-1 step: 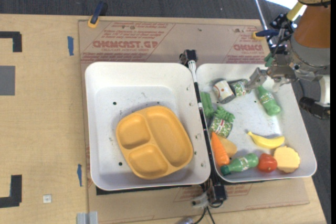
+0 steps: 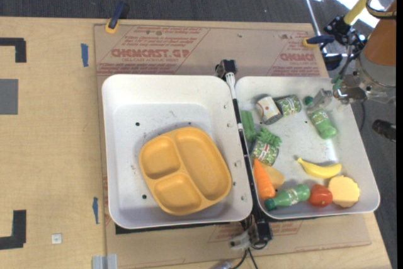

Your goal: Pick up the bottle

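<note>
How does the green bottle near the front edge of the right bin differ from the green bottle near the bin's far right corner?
The front bottle lies nearly level across the view; the far bottle lies slanted, running up and down the view. The front bottle is hemmed in, between a carrot and a tomato; the far bottle has bare bin floor around most of it. The far bottle lies close to the pincer; the front one lies well away. Both are green and lie on their sides.

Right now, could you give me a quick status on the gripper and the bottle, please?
Gripper at right bin's upper right edge, holding nothing seen. Green bottle lying just below it. Banana and tomato lower down, not in the way.
</note>
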